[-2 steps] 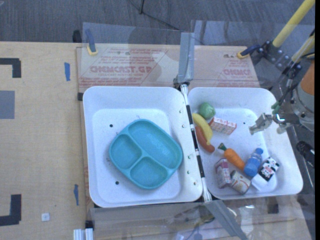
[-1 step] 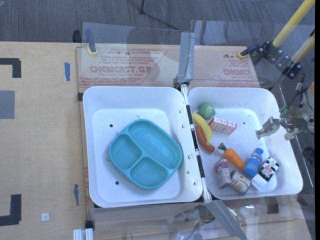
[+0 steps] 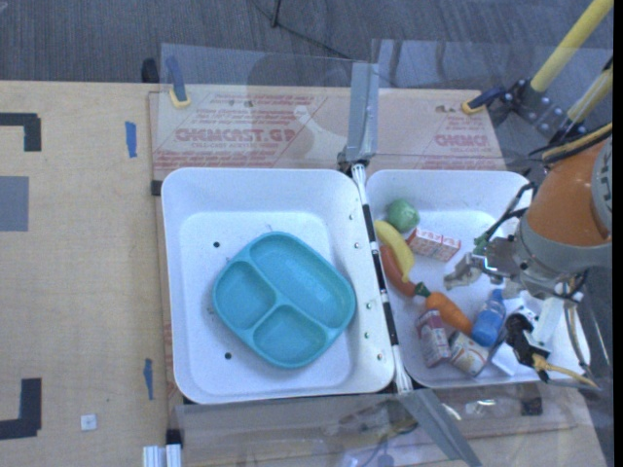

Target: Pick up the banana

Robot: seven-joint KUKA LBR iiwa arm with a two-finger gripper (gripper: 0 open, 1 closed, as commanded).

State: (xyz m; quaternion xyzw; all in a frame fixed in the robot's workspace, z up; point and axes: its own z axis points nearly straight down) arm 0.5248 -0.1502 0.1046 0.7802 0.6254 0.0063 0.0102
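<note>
Against the left wall of the right bin (image 3: 458, 185) you see the banana (image 3: 393, 242), its long axis running from upper left to lower right. Your gripper (image 3: 474, 266) hovers well to its right; whether its fingers are spread, you cannot tell.

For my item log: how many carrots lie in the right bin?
2: one carrot beside the banana by the left wall, one carrot mid-bin. Clutter may hide others.

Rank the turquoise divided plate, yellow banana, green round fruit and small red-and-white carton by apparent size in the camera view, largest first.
1. Turquoise divided plate, by far.
2. Yellow banana.
3. Small red-and-white carton and green round fruit: they look too similar to rank.
</note>
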